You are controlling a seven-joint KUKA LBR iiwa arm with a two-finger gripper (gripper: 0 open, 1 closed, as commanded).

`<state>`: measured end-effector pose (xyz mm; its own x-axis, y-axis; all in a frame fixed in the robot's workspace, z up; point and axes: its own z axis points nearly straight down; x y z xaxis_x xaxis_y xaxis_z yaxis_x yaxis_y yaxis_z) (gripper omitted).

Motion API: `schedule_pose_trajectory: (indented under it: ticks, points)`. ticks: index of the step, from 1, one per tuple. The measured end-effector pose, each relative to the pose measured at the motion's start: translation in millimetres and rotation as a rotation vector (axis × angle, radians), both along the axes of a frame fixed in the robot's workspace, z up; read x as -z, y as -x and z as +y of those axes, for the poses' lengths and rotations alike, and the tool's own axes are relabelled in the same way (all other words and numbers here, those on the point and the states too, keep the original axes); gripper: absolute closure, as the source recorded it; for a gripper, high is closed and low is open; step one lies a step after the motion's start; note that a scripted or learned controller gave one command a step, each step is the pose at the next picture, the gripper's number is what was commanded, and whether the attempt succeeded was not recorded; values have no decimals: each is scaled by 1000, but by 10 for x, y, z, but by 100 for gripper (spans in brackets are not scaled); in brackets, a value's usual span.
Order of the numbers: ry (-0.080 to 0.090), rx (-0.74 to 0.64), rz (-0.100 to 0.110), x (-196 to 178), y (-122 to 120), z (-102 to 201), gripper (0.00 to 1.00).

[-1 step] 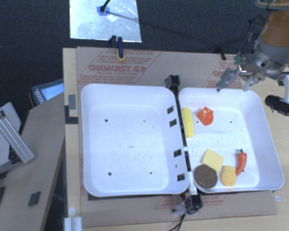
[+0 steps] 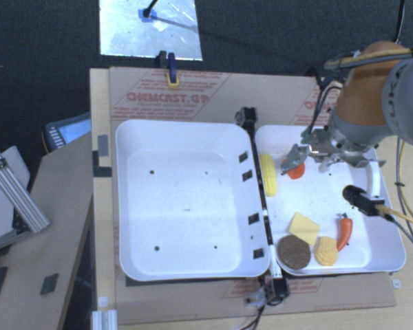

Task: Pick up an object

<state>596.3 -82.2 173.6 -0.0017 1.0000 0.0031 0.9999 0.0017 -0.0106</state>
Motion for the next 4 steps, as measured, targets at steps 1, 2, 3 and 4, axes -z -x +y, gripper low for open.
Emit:
schedule_pose_trajectory:
  ticks: [1,2,3,4]
  points:
    - [4,-4,-11,590,-337,-12,0]
    - [4,-3,-15,447,-343,-16,100]
    - [4,-4,-19,336,-352,-17,100]
    - [4,-4,-18,340,-351,-17,0]
